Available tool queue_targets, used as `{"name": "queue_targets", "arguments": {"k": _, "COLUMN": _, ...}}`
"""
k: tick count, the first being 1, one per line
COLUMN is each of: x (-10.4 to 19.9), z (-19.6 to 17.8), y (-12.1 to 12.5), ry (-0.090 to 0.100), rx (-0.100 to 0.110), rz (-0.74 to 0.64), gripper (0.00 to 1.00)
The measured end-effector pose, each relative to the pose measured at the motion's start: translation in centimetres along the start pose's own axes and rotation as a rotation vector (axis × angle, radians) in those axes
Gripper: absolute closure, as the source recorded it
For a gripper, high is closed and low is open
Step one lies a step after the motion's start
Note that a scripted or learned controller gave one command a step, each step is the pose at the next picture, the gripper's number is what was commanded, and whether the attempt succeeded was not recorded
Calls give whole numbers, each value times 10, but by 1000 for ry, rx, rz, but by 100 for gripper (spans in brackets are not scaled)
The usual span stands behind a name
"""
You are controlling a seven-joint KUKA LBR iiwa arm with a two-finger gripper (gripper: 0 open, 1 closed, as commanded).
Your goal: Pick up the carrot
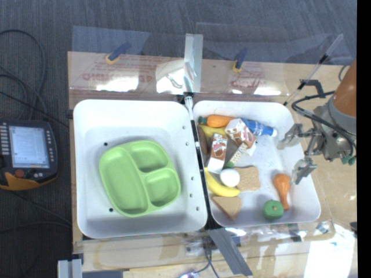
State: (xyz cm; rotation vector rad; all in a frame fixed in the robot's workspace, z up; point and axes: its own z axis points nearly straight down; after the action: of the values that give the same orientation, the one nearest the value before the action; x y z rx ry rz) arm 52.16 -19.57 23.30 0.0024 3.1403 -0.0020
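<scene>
Presently catalogued: 1 carrot (282, 189), orange, in the right bin (301, 213) at lower right of frame, long axis running near top-to-bottom with a slight slant, thick end uppermost, beside a green round fruit (273, 209). 1 tool (301, 155) at right of frame over the bin's right rim, fingers spread, gripping nothing. Relation: carrot lies just below and left of the tool, near but apart. Also: 1 green divided plate (139, 177) in the left bin (87, 126); assorted food items, upper left of right bin.
</scene>
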Motion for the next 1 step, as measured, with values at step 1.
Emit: {"name": "queue_targets", "arguments": {"k": 1, "x": -21, "z": 137, "y": 16, "ry": -5, "rx": 2, "rz": 8, "gripper": 0}}
